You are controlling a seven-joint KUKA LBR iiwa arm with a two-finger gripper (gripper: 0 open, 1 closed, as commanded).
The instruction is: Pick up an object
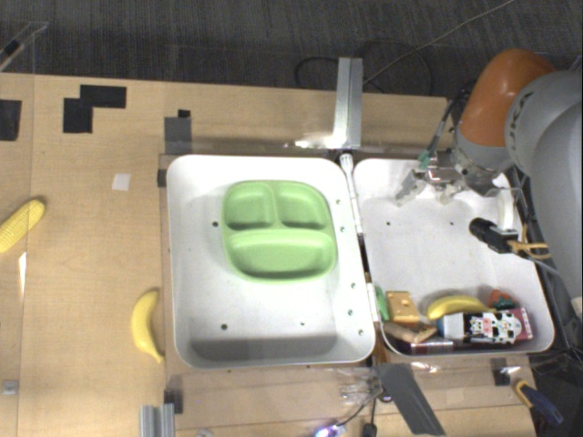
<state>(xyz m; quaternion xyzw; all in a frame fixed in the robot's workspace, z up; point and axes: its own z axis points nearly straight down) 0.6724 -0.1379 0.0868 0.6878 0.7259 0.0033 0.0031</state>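
Near bench: a yellow plastic banana (146, 324) lies on the wooden bench (82, 353), just beside the near left corner of the left shallow white bin (260, 330). Its long axis runs near to far.

Right bin, near edge: a cluster of small things is packed along the near wall of the right shallow white bin (428, 253). They lie close together, some touching.

Task's thing: a second, smaller yellow toy banana (454, 306) lies in that cluster. Its long axis runs left to right, the curve arches toward the far side, and both tips point down toward the near wall.

Beside it: a tan block (401, 308) is just to the left of the banana. A small white, black and red printed box (494, 326) is at its near right. A small green piece (381, 302) sits against the left wall; what it is, the view is too coarse to say.

Left bin, middle: a pale green divided plastic plate (278, 228) lies flat. Its two small compartments are on the far side and its one long compartment is on the near side.

Far left bench: a yellow toy corn cob (18, 226) lies at the left edge, tilted, well apart from both bins.

Gripper: the two-finger gripper (424, 192) hangs over the far part of the right bin, well apart from the cluster. The fingers (404, 192) look spread apart, with nothing between them.

Arm: the grey arm with an orange band (501, 85) reaches in from the far right.
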